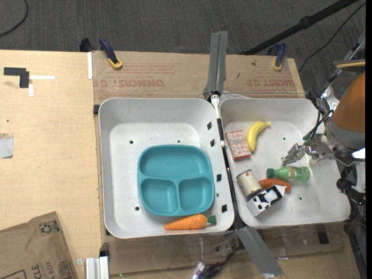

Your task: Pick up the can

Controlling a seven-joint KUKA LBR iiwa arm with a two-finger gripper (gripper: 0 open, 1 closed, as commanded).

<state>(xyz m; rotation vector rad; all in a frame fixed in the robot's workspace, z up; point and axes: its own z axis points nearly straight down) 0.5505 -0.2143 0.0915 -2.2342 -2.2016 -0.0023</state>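
Hand [294,154] metallic, grip state unclear, above green bottle [290,173]; cylindrical shiny can [248,183] lying nearby.

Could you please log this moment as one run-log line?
phase: approach | claw: over right white bin, beside green bottle | small silver metal can: lying free near bin's left wall | grasp: not yet

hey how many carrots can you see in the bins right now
2. One carrot lies in the left bin, in front of the teal plate. A second, smaller carrot lies in the right bin, partly under the green bottle, beside the can.
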